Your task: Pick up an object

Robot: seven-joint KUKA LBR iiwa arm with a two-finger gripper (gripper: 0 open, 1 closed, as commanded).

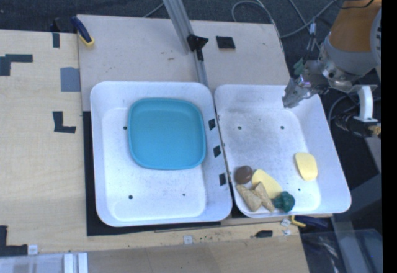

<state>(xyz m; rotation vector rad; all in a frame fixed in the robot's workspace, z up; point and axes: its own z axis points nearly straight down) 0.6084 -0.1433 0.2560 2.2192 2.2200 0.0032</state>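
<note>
Over right bin (322, 141) far right corner: tool (291, 99), finger state indeterminable. Near edge: yellow piece (306, 165), brown lump (242, 174), green item (285, 201). Left bin (105, 160): blue plate (166, 133).

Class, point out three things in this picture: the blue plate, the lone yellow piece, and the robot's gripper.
blue plate (166, 133): camera view, middle of its flat face.
lone yellow piece (306, 165): camera view, centre of its top.
gripper (291, 99): camera view, its tip above the right bin.

We have one fixed camera above the bench (37, 141), angled down, both bins (105, 203) in frame.
</note>
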